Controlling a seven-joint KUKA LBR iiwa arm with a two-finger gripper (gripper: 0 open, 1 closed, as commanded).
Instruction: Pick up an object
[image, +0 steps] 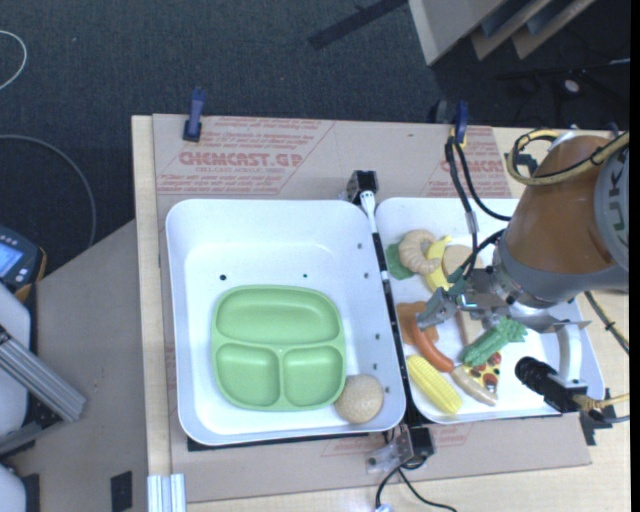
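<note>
My gripper (452, 303) hangs low over the middle of the right bin (400, 215), under the orange band of the arm. Toy foods lie around it. A yellow and green piece (415, 250) sits at the bin's back left. An orange sausage-like piece (424, 338) lies just left of and below the gripper. A green leafy piece (494, 342) lies to its right. A yellow corn cob (435, 385) and a pizza slice (478, 380) rest near the front wall. The view does not show anything between the fingers.
The left bin (190, 250) holds a green divided plate (279, 346) and a tan round roll (360, 397) at its front right corner. A black divider with clips runs between the bins. The arm covers the right bin's far right part.
</note>
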